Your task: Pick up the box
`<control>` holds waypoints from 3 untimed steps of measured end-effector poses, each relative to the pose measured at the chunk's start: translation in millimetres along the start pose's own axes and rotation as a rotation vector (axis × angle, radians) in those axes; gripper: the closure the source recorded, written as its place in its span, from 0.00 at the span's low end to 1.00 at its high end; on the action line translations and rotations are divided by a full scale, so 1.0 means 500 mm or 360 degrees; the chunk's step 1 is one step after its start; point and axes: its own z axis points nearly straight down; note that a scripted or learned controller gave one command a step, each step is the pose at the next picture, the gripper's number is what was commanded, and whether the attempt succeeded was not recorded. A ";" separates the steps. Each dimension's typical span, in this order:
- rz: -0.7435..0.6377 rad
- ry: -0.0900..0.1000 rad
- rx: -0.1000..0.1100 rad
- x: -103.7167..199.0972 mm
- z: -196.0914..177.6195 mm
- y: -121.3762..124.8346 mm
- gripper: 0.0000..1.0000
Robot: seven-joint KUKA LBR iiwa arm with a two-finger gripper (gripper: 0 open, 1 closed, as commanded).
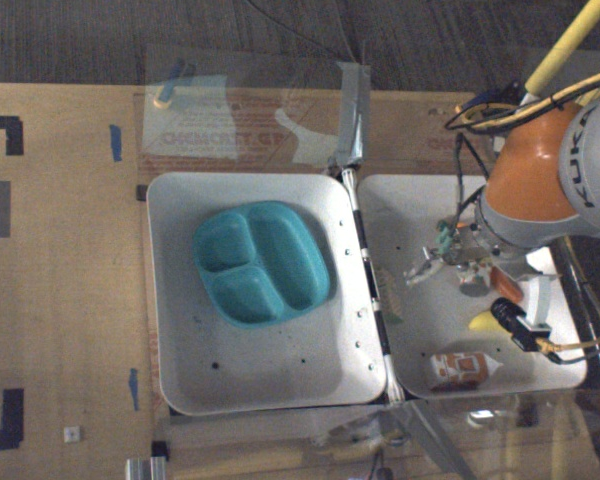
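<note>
Looking down on your bench, you see two white bins. The left bin holds a teal divided plate. In the right bin, the gripper hangs with fingers spread, holding nothing. The box lies near the front edge, apart.

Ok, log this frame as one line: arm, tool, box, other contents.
arm: over right bin | tool: above bin floor, nothing visibly held | box: lying near front wall, untouched | left bin: teal divided plate
</note>
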 end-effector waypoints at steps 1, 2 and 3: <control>0.0380 -0.0002 -0.0005 0.058 -0.118 -0.023 0.00; 0.0323 0.0000 -0.0016 -0.056 0.073 -0.061 0.00; 0.0339 -0.0005 -0.0024 -0.065 0.053 -0.061 1.00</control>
